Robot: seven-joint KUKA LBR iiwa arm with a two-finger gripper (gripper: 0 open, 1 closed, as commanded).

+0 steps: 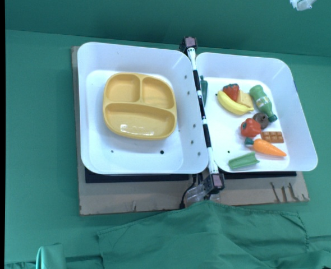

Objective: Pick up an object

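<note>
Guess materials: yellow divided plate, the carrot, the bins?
Yellow divided plate: likely moulded plastic, semi-gloss; a highlight shows on its lower compartment.
Carrot: probably toy plastic or rubber; uniform orange, smooth, with a green stub at one end.
Bins, left and right: apparently thin white plastic, smooth with rounded corners; finish hard to judge at this resolution.

You have toy foods lying loose in the right bin [300, 144]: a banana [233, 103] and green bottle [262, 101] toward its far edge. A tomato [250, 127], carrot [268, 147] and green pod [243, 161] lie nearer its front edge.
</note>
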